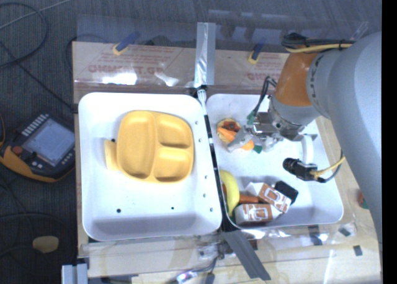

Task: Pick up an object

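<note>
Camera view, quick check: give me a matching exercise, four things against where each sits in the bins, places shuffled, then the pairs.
Things:
1. tray
2. banana
3. end effector
4. carton

Places:
A. against the divider, lower part of the right bin
B. upper part of the right bin, over the small items
C. middle of the left bin
D. front edge of the right bin

Pairs: 1-C, 2-A, 3-B, 4-D
</note>
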`<state>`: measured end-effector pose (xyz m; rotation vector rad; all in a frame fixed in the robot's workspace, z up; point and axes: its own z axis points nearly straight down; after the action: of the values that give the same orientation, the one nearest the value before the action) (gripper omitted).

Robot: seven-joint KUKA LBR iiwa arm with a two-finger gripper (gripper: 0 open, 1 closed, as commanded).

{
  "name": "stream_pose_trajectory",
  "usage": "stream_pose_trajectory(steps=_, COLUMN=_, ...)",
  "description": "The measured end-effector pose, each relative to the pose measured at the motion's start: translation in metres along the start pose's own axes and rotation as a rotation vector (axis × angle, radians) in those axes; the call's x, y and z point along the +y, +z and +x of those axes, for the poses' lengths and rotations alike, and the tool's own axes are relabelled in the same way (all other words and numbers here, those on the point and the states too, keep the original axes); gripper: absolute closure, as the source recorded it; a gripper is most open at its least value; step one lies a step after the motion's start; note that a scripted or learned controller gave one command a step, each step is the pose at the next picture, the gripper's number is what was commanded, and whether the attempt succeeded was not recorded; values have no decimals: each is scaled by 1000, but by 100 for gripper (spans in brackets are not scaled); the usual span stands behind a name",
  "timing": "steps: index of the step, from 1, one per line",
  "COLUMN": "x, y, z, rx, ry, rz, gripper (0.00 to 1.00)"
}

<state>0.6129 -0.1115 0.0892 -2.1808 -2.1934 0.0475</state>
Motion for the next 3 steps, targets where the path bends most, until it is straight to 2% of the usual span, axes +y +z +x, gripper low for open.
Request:
stream_pose_trajectory(steps=1, x=-4, y=-6, z=0, rx=3, ry=1, rz=14, gripper=100)
stream_pose_trajectory(steps=2, x=24, y=-95, z=57, rx=-13, ry=34, rz=-55, gripper=100)
stream_pose_trajectory(steps=3, x=56, y=-22, z=20, rx=-18, ry=-31, rz=-74, gripper=100)
